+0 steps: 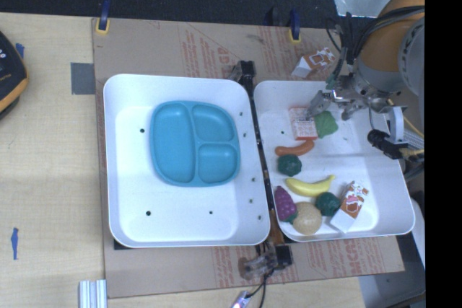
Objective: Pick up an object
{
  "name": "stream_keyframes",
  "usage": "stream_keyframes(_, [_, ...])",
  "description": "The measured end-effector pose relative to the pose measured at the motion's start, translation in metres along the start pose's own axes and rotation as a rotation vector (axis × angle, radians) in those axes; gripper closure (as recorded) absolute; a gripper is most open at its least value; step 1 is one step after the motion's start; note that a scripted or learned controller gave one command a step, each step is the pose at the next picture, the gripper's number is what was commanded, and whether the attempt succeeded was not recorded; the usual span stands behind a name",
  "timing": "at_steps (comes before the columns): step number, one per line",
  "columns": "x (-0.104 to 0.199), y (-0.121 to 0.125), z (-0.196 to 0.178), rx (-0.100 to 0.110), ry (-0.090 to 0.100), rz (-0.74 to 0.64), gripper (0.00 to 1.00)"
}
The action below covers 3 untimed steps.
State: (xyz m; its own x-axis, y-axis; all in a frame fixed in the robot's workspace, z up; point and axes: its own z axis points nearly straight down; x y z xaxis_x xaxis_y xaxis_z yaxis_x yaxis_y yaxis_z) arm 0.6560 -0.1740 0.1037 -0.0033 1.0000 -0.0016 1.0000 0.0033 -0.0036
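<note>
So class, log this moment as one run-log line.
gripper: over right bin | nearest: green toy | grasp: unconfirmed | blue plate: left bin

Toys point(310, 187) crowding right bin point(386, 216)

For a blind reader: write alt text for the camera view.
The gripper hovers at a green toy in the right bin, among toy foods including a banana. The left bin holds a blue divided plate.
</note>
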Motion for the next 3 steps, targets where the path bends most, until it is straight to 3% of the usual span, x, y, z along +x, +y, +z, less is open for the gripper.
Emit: stream_keyframes(3, [0.034,0.002,0.007,-0.003,-0.002,-0.004,0.00])
